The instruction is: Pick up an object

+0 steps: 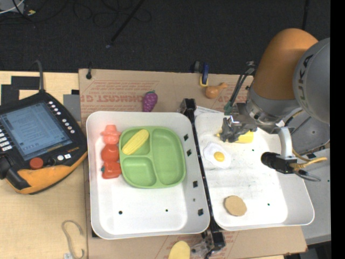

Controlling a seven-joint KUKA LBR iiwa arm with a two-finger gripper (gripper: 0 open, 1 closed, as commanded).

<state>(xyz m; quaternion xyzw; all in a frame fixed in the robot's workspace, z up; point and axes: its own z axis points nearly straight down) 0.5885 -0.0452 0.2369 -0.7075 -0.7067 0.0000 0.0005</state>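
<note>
Lowest in the frame, a yellow lemon-like toy (179, 250) sits just in front of the two bins, close to where they meet. Up from it, in the right bin (272, 196), a round tan cookie (235, 205) lies near the front wall. A fried-egg toy (217, 156) rests further back by the bin's left side.

Just beyond the egg, toward the upper right, the gripper (232, 131) hangs low over a small yellow block (246, 138), right against it or barely above. Whether the gripper is open or closed I cannot tell from here, nor whether it has hold of the block.

The left bin (140, 212) carries a green divided plate (161, 163) with a corn cob (134, 141) in its upper left compartment. A red figure (110, 154) lies beside the plate's left edge.

Behind the bins, purple grapes (150, 100) and an orange duck-like toy (215, 89) rest on cardboard.
</note>
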